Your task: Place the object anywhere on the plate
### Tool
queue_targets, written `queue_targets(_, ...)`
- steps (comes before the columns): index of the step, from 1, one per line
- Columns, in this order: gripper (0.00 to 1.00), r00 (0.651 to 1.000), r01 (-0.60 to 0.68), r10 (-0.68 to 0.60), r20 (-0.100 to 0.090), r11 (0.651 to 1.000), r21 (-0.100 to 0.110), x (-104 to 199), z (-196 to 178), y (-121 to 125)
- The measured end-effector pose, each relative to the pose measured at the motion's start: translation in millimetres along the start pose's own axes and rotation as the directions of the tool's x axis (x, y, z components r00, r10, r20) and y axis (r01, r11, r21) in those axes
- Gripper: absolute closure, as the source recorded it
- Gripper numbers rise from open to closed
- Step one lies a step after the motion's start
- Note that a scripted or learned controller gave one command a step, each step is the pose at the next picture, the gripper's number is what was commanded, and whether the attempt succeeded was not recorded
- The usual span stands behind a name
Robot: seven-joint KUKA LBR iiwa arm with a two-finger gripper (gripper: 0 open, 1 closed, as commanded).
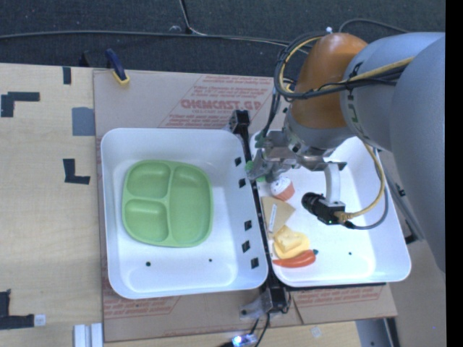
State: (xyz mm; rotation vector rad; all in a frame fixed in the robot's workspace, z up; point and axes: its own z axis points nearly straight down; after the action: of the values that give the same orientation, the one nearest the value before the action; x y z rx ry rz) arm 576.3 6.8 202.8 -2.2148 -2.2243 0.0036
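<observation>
Two white bins sit side by side on the tabletop (43, 194). The left bin (116, 266) holds a green plate (168, 202). The plate has three parts, and it lies flat near the middle of its bin.

The right bin (383, 262) holds the toy food. The food lies close to the wall where the two bins meet. There is a small round thing (282, 189) that is white and orange. Just below it lies a tan piece (277, 212) like a slice of bread or cheese. Below that sits a yellow lump (290, 243). A red piece (295, 260) like a chili pepper lies right under the yellow lump and touches it. All of this food is in the right bin, well apart from the plate.

The big grey arm (405, 100) with its orange band (325, 60) comes in from the right side. The hand (273, 166) hangs low over the top left corner of the right bin, just above the small round thing. I cannot tell if the hand is open or closed, or if it grips anything, because the arm covers much of it.

A black part (322, 207) with a yellow cable hangs off the arm over the right bin. A blue and yellow clamp (117, 69) sits at the top edge of the brown board (210, 103) under the bins.
</observation>
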Motion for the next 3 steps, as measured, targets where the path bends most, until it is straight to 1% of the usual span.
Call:
queue_targets(1,1.00,1.000,0.002,-0.002,-0.001,1.000,-0.001,56,-13,-19)
queue_targets(2,1.00,1.000,0.002,-0.002,0.000,1.000,0.001,109,-6,-40)
queue_targets(3,1.00,1.000,0.001,-0.001,0.000,1.000,-0.001,158,-6,-47)
